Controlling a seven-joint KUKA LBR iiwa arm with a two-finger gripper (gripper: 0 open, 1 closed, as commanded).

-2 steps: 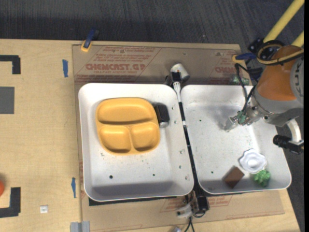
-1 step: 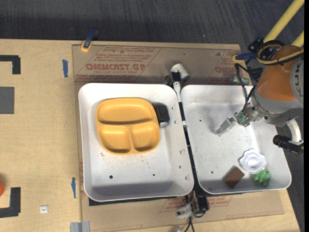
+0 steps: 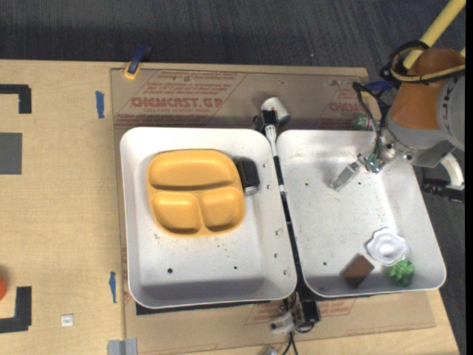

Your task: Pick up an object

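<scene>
My gripper [image 3: 342, 177] hangs low over the upper middle of the right bin [image 3: 332, 228], reaching in from the right with nothing visibly under it. In that bin's near right corner lie a brown block [image 3: 359, 271], a white crumpled object [image 3: 386, 247] and a small green object [image 3: 401, 272], close together and well away from the gripper. The left bin [image 3: 137, 228] holds a yellow divided plate [image 3: 196, 191], with a small black object [image 3: 247, 174] against the plate's right edge.
The arm's grey body with its orange band [image 3: 421, 87] stands over the right bin's far right corner. A black-and-white fitting [image 3: 272, 113] sits at the far end of the divider between the bins. Cardboard surrounds both bins.
</scene>
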